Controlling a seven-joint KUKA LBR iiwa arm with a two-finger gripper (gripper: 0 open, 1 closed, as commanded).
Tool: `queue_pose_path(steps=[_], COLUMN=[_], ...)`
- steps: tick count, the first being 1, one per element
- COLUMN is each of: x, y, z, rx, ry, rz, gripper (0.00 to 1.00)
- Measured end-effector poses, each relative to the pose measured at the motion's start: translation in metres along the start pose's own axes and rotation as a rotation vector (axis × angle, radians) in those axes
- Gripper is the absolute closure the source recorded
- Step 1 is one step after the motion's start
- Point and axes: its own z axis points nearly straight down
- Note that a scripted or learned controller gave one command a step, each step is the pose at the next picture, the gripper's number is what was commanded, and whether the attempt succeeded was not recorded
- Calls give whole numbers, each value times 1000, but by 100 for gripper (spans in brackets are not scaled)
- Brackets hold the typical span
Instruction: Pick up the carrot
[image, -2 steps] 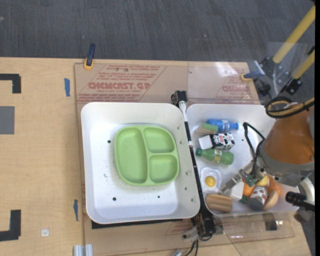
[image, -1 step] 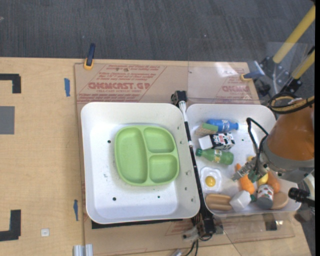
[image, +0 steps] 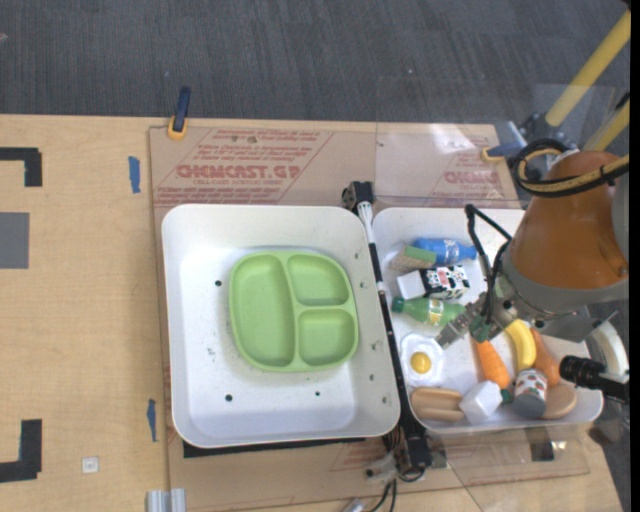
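carrot (image: 490, 362) in right bin (image: 590, 408), between fried egg (image: 421, 362) and banana (image: 520, 343) | claw (image: 470, 325) just above its top end, open/closed: can't tell | likely light rigid slick plastic, tapered | grip mid-body across width, neighbours crowd

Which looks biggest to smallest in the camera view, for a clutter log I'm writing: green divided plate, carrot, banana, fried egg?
1. green divided plate, by far the largest.
2. carrot and banana: alike in apparent size, both partly hidden near the arm, so unranked.
3. fried egg, seemingly smallest, narrowly.
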Motion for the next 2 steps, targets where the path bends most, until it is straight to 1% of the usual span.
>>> queue_pose_path(steps=[1,2], x=[-42,-69], y=[-31,-43], z=[94,100], rx=[5,-6], ry=[1,-3], rz=[-393,-685], gripper=[100,100])
